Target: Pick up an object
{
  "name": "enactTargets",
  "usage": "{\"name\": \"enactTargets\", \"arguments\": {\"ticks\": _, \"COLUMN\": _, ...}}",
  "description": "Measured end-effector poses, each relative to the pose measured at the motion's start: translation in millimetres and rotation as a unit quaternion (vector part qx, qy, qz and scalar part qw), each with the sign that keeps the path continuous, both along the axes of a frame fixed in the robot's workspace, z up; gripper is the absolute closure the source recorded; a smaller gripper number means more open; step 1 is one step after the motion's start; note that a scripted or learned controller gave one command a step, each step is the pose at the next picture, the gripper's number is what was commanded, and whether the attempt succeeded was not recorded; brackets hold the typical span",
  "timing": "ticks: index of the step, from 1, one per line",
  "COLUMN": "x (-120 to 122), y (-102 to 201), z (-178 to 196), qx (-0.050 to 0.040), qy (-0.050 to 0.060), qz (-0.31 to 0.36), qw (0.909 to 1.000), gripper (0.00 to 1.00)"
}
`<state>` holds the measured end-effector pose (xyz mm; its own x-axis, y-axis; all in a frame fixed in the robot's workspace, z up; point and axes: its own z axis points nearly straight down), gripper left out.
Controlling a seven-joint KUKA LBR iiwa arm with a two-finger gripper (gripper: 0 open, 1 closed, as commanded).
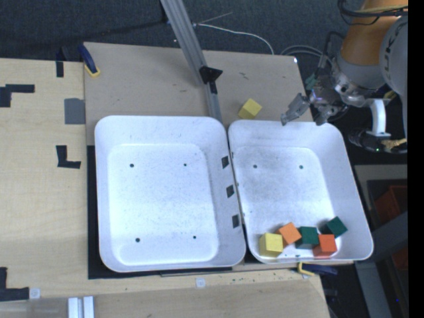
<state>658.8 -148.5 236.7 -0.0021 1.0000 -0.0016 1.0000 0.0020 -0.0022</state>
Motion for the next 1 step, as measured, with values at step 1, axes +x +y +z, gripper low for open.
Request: {"name": "enactTargets", "arguments": {"ticks": 1, "x": 21.2, "y": -30.3, "z": -64.8, "qx": -0.0004, "qy": 0.002, "qz": -0.001, "qw": 1.0, "gripper": 0.0}}
